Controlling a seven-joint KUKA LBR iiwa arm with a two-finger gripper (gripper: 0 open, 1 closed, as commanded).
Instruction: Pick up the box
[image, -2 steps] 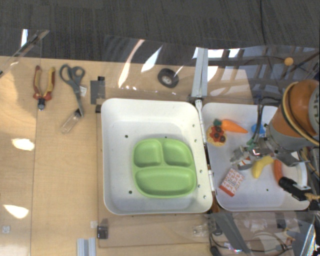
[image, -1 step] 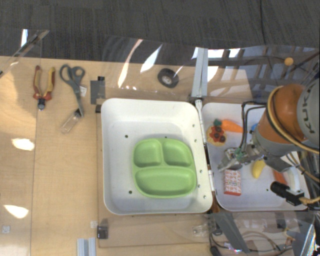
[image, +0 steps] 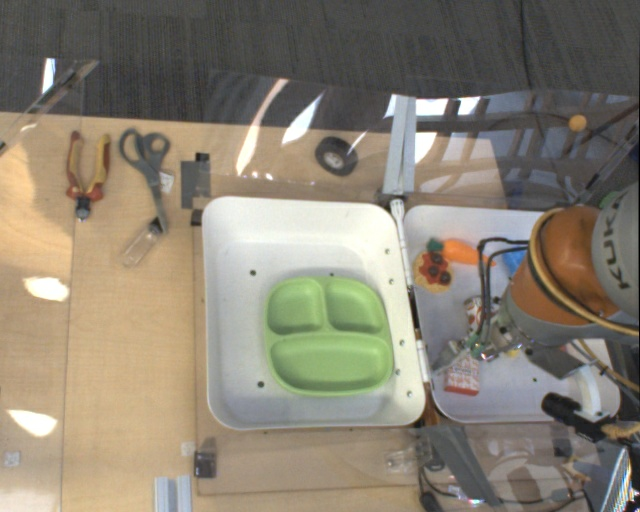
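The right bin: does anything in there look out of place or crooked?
Slightly. A small red-and-white box lies tilted near the front edge of the right bin, just below the end effector. Otherwise, a few small colourful items sit loosely toward the back. Nothing looks spilled or broken.

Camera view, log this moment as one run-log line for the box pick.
arm: over right bin | box: lying near right bin's front-left corner | left bin: green divided tray | pick: not done
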